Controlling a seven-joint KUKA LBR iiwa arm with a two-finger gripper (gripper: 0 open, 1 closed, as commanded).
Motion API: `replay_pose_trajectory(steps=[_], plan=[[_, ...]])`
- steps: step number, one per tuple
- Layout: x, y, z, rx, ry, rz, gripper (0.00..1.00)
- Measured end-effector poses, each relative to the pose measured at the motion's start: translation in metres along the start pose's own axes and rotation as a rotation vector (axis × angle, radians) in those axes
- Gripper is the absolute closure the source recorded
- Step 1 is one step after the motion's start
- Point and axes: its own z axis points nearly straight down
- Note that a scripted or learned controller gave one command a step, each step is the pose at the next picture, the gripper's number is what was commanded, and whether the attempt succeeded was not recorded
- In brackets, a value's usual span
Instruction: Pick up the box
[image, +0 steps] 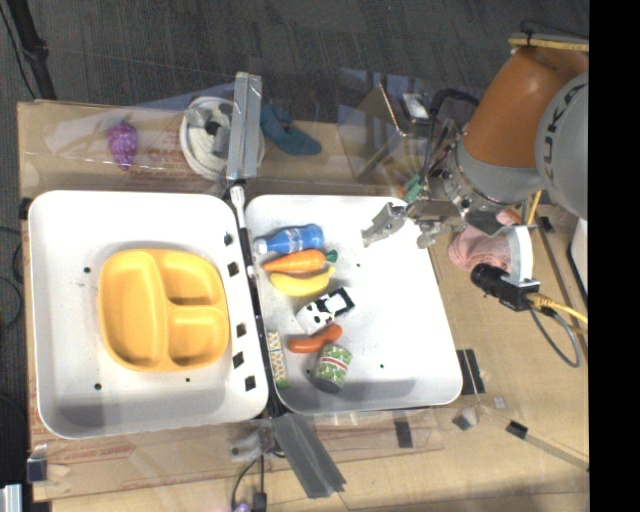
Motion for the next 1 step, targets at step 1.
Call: replay_pose_trajectory(steps=[1], plan=[[0.0294, 0.0397, 0.1658, 0.002, 0.0, -0.028, 0.0]])
